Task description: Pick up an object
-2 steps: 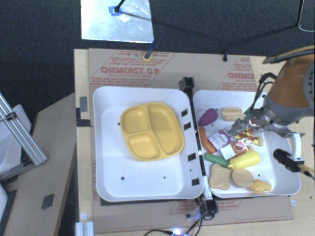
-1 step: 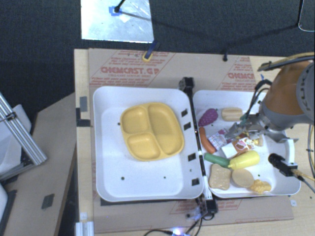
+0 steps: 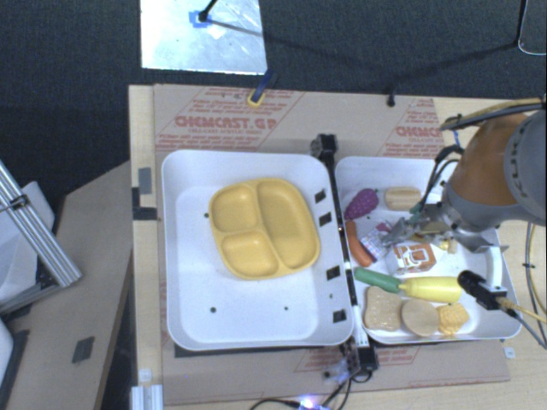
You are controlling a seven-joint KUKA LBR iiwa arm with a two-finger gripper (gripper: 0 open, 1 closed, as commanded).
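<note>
Nearest me, along the near edge of the right bin (image 3: 513, 314), I see a slice of toast (image 3: 382, 310), a round cracker-like piece (image 3: 419, 317) and a small yellow waffle-textured piece (image 3: 453, 317) in a row. Just beyond them lies a corn cob (image 3: 432, 289) with a green stalk (image 3: 376, 278) pointing left. My end effector (image 3: 402, 231) sits low in the middle of this bin, above a small orange-and-white packet (image 3: 416, 257); I cannot tell whether it is released or clenched, and I see nothing between its tips. Left of it lie a red sausage (image 3: 358, 243) and a purple grape bunch (image 3: 362, 202), with a bread roll (image 3: 402, 198) at the far side. On the table (image 3: 222, 118), the left bin (image 3: 184, 254) holds a yellow divided plate (image 3: 261, 227).
</note>
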